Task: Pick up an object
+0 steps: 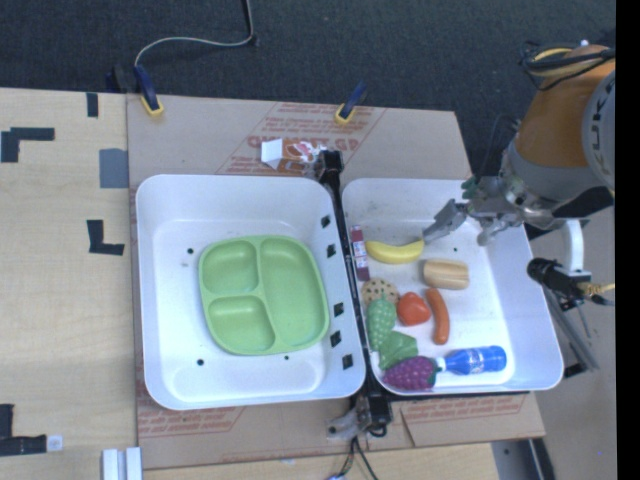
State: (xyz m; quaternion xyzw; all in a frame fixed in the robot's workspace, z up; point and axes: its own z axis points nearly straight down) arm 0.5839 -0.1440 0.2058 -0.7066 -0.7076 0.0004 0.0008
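Look at the right bin (pixel 520 298). Your gripper (pixel 462 223) hangs over its top part, with its fingers spread apart and nothing between them. Just below and to the left of it lies a yellow banana (pixel 394 252). A tan bread roll (pixel 446 273) sits near the banana. Lower down, packed close together, you see a red tomato (pixel 412 309), an orange carrot (pixel 438 315), a cookie (pixel 377 291), green veggies (pixel 385 333), purple grapes (pixel 410 373) and a blue bottle (pixel 474 360). The left bin (pixel 165 268) holds a green tray (pixel 263 294) with three parts.
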